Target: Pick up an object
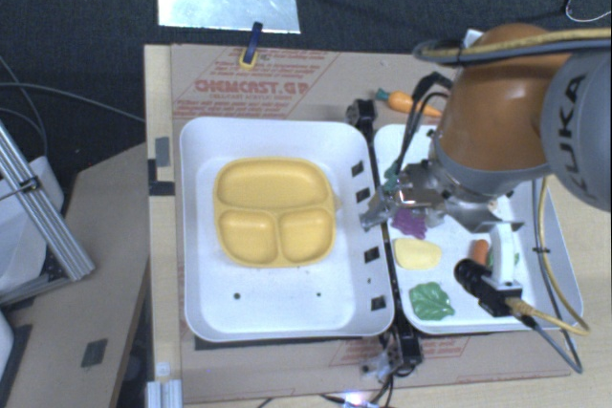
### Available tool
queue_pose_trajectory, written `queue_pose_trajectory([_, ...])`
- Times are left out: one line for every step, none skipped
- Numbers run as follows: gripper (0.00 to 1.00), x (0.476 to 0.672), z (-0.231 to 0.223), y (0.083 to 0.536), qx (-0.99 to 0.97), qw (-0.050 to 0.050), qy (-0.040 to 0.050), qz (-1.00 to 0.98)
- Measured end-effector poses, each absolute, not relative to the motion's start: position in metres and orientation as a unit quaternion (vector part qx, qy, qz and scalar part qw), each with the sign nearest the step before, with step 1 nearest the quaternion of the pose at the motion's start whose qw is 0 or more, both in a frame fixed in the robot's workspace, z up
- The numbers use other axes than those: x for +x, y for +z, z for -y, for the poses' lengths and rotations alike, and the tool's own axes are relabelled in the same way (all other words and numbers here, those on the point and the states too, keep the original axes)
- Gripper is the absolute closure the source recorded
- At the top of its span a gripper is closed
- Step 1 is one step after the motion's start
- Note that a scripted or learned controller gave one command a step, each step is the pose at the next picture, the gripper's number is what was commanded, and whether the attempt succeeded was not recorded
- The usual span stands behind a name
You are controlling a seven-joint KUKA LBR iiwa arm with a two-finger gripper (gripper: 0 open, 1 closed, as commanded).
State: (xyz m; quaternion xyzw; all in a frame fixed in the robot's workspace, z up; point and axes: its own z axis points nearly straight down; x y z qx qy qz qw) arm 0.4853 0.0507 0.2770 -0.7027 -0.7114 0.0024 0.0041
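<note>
The grey KUKA arm (507, 110), with its orange band, fills the space above the right-hand bin (555, 296) and covers much of that bin's far half. The left-hand bin (206, 301), just beside it across the shared wall, holds a yellow three-compartment tray (274, 209) lying flat near its middle.

Measured from the right-hand bin's near corner, the loose pieces run away from the camera: a green leafy piece (431, 300) nearest, then a pale yellow piece (418, 253), then a purple piece (410, 223). A small orange piece (478, 249) sits just right of the yellow one, and a carrot (409, 100) lies by the bin's far rim.

The gripper (402, 198) hangs over the bin's left wall, directly above the purple piece and close to it. I cannot tell how its jaws stand, nor whether anything sits between them; the wrist hardware masks them.

So the purple piece looks the likeliest target: it lies just toward the camera from the gripper, almost beneath it, with no clear long axis.
</note>
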Motion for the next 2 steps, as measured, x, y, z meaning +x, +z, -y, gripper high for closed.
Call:
queue_pose_trajectory([0.00,0.4871,-0.1036,0.3298,-0.703,-0.001,-0.0034,0.711])
queue_pose_trajectory([1.00,0.4876,-0.1001,0.3383,-0.705,-0.001,-0.0020,0.709])
